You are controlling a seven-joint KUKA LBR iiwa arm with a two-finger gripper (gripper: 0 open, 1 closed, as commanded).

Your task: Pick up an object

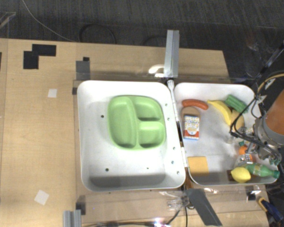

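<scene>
Down on the bench, two white bins sit side by side. The left bin carries a green divided tray, three compartments, lying flat near the middle. The right bin is the busy one. A red sausage lies along the back, a banana curves just right of it, and a green block sits touching the banana's far end. Below the sausage, a small brown-topped carton with a blue and red label lies close to the dividing wall. A tan square sponge rests near the front edge. In the front right corner, a lemon sits just beside a green bottle, lying flat.

The arm comes in from the right, orange band showing, and the gripper is low over that right side of the bin, just above the lemon and bottle, with something small and orange beside it. Cables clutter the claw; I cannot tell whether it is wide, narrow or gripping anything.
</scene>
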